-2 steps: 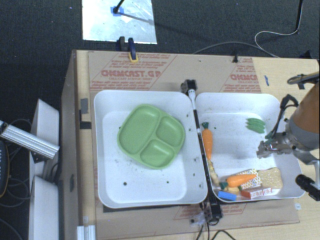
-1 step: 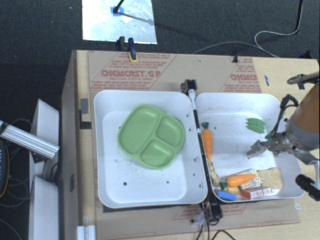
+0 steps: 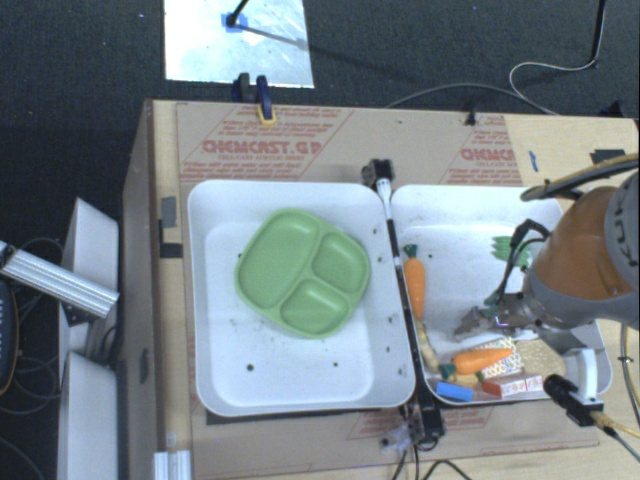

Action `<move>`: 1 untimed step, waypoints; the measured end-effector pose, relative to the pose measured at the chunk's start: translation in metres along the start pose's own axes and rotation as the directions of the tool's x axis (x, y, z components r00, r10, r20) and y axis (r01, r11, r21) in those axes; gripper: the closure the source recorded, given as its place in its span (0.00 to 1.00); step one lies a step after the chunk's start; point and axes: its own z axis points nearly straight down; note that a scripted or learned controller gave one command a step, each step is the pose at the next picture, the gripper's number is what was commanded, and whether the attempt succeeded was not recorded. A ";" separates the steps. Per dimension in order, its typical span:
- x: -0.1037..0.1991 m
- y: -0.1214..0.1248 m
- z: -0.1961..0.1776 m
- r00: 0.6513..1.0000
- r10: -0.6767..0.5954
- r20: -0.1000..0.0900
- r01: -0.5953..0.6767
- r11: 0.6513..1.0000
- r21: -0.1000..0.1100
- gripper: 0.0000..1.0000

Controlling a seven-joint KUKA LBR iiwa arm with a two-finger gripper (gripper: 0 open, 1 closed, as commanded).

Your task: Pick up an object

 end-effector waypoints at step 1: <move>0.041 0.000 0.000 1.000 0.001 0.000 -0.001 1.000 0.000 0.00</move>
